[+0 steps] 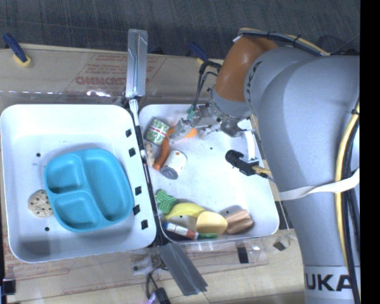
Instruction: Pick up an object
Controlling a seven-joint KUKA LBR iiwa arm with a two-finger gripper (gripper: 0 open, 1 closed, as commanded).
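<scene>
Orange and slim, a carrot-like toy (163, 152) lies in the right bin (209, 170) by its left wall, beside a green-labelled can (156, 132) and a small grey cylinder (173, 164). Over the bin's far end hangs the gripper (196, 124); whether its jaws are spread, I cannot tell. Yellow, tan and green soft shapes crowd the near edge. The left bin (25, 125) holds a blue sectioned plate (87, 189) and a cookie (40, 202).

Just below and left of the claw (199, 124), an orange carrot (163, 152) lies slanted, flanked by a green-labelled can (156, 132) and a tipped white cup (174, 164). Further below cluster a banana (185, 209), a yellow lemon (211, 221) and a brown bread roll (239, 220).
</scene>
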